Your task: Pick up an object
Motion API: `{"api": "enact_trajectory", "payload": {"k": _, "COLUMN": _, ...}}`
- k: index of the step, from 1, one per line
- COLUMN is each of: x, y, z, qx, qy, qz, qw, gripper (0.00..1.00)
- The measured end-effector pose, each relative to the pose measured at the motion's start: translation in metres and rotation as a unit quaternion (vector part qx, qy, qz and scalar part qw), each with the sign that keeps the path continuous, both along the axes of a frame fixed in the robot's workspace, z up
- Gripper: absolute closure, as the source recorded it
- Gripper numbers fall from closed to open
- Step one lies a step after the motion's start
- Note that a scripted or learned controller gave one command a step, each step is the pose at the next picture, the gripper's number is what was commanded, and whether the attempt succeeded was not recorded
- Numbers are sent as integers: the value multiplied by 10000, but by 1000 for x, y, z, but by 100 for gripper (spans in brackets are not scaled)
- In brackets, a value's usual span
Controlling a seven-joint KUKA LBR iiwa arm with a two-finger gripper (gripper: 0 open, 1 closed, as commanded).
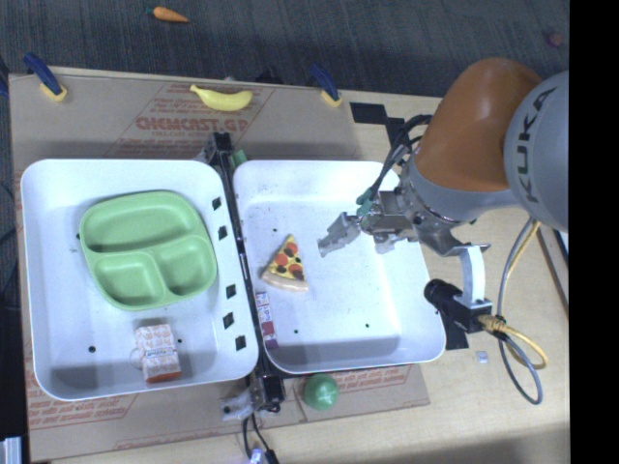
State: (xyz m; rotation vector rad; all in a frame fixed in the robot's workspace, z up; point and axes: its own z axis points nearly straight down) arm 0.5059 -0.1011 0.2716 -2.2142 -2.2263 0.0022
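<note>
Camera view: the gripper (pixel 336 238) hangs over the right bin (pixel 387 351), fingers spread with nothing between them; the pizza slice (pixel 287 264) lies just beside them at seven o'clock, near the bin's left wall, bare white floor open toward four o'clock; the green tray (pixel 145 249) and small carton (pixel 157 352) sit in the left bin (pixel 44 288)

Toy pizza slice (pixel 286 264), lying flat in right bin, near its left wall
</note>
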Motion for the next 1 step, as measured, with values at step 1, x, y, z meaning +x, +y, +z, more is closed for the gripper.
{"api": "enact_trajectory", "payload": {"k": 1, "x": 3, "y": -43, "z": -49, "qx": -5, "qy": 6, "qz": 0, "qw": 10000, "gripper": 0}}
